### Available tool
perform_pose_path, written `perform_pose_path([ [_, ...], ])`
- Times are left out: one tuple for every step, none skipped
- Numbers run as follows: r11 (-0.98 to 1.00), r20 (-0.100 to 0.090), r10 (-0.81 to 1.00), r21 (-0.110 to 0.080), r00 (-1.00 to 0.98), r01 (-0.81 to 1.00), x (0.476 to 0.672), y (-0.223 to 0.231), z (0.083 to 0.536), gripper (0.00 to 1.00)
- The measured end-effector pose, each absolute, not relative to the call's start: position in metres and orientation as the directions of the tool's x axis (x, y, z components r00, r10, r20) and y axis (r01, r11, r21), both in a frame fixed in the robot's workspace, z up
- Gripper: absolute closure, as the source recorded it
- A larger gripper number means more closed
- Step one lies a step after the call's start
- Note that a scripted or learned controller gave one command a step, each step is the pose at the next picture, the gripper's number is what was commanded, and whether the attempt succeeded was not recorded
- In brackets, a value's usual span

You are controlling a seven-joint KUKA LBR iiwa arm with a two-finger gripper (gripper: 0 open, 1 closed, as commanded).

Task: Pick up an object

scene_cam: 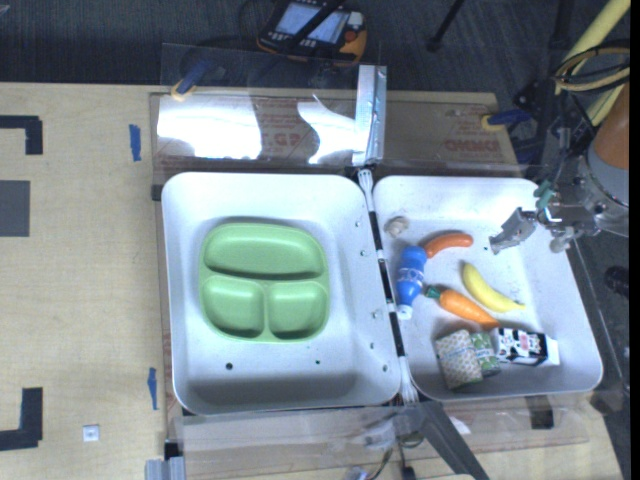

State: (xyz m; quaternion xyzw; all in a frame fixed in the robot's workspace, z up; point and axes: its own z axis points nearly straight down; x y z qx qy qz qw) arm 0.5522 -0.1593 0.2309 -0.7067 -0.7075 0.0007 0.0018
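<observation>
From where I stand, the arm has its pincer (515, 230) over the right bin (580, 368), near the bin's 2 o'clock corner. It carries nothing that I can see; whether it is released or clenched, I cannot tell from here.

The things to pick all lie in this right bin. A yellow banana (487, 289) is just beside the pincer, at about 7 o'clock from it. An orange carrot (463, 305) lies close under the banana, and a second orange piece (446, 241) is at 9 o'clock from the pincer. A blue bottle (411, 274) rests against the left wall, and at the bin's 6 o'clock are a crumpled packet (460, 356) and a small carton (522, 345). The left bin (185, 268) holds a green divided tray (265, 278).

I judge this is the approach step, no grasp made yet. The next move calls for choosing one thing, probably the banana because it is nearest, then coming down across its narrow width, apart from the carrot.
</observation>
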Motion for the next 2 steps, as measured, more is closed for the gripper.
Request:
perform_pose_path([
  [0.05, 0.002, 0.999, -0.004, -0.05, 0.999, 0.535, -0.129, 0.237, 0.0],
  [-0.177, 0.0, 0.984, 0.003, 0.177, 0.984, 0.526, -0.171, 0.095, 0.0],
])
